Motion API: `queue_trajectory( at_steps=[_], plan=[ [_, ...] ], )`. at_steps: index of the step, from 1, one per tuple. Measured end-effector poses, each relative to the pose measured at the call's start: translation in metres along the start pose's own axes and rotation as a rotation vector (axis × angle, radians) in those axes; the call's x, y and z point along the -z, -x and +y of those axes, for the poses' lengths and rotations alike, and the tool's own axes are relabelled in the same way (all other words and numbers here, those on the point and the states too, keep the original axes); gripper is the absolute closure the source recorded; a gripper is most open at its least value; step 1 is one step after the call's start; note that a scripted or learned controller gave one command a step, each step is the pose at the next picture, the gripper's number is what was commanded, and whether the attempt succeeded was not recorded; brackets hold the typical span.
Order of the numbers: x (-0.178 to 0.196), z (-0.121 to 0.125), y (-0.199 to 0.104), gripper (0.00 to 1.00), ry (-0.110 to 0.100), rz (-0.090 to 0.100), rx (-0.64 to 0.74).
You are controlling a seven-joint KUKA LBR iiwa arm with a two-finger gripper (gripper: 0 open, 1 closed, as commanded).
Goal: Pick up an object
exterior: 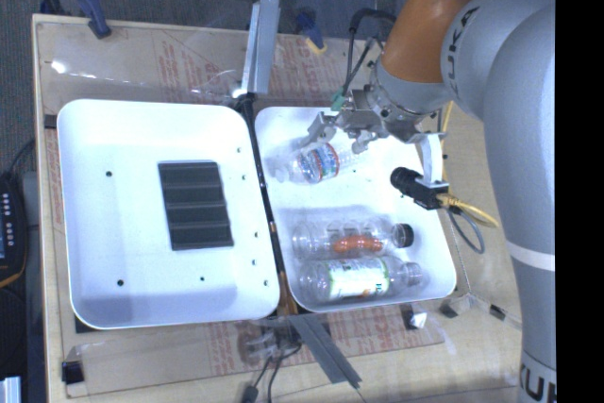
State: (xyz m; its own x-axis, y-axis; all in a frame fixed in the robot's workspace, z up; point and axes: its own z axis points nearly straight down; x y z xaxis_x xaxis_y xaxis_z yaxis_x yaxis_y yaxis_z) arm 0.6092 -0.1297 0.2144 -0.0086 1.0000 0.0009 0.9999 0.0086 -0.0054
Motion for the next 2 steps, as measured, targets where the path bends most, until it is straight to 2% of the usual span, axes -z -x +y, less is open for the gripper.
queue_trajectory(
  at_steps=[1,2],
  plan=[
    [-0.048,0.003,0.023,0.0,-0.002,0.0,-0.098],
    [-0.062,-0.058,0.042,0.0,0.001,0.0,0.085]
  ],
)
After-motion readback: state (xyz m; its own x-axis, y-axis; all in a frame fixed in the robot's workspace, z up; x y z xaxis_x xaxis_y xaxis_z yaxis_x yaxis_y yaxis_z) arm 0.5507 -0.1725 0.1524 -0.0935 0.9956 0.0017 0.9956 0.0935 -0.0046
